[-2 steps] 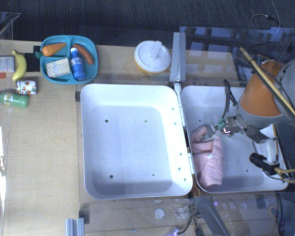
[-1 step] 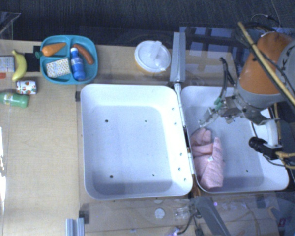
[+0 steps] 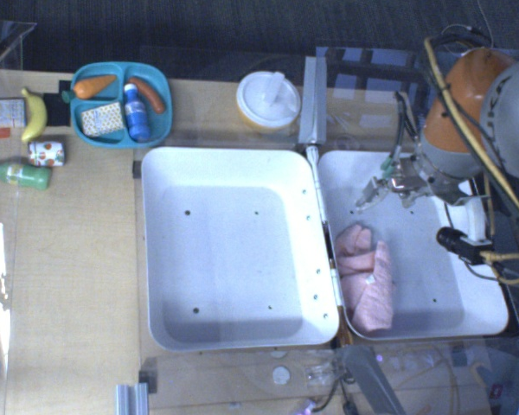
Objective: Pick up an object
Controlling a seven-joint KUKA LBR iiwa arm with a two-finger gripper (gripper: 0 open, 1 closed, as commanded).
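Note:
A pink folded cloth (image 3: 365, 275) lies in the right bin (image 3: 467, 305), against its left wall and toward the front. My gripper (image 3: 374, 191) hangs over the back of the same bin, above and slightly right of the cloth and apart from it. Its fingers (image 3: 363, 199) point left and stand spread, with nothing between them.
The left bin (image 3: 233, 249) sits beside the right one. Behind it are a round white-lidded tub (image 3: 268, 99) and a blue divided tray (image 3: 121, 104) of toy food. A banana (image 3: 35, 113), a can (image 3: 47, 153) and a green bottle (image 3: 17, 175) lie at far left.

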